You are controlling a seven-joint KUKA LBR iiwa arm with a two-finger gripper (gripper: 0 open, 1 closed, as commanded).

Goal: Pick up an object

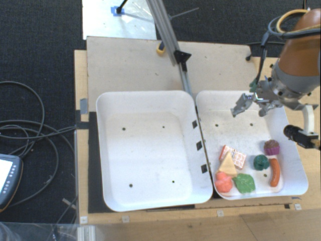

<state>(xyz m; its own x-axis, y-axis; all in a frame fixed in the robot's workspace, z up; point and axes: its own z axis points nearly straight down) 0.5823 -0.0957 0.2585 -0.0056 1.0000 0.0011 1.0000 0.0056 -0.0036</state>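
Several toy foods lie in the near corner of the right bin: a red-and-white packet, a yellow wedge, a red-orange tomato, a green leafy piece, a dark green ball, an orange sausage and a purple cupcake. My gripper hangs over the far part of that bin, above and behind the pile. Its fingers are open and nothing sits between them.
The left bin adjoins the right one along a shared rim with black clips. A slanted metal pole comes down to the bins' far junction. Cables and a tablet lie off the bench to the left.
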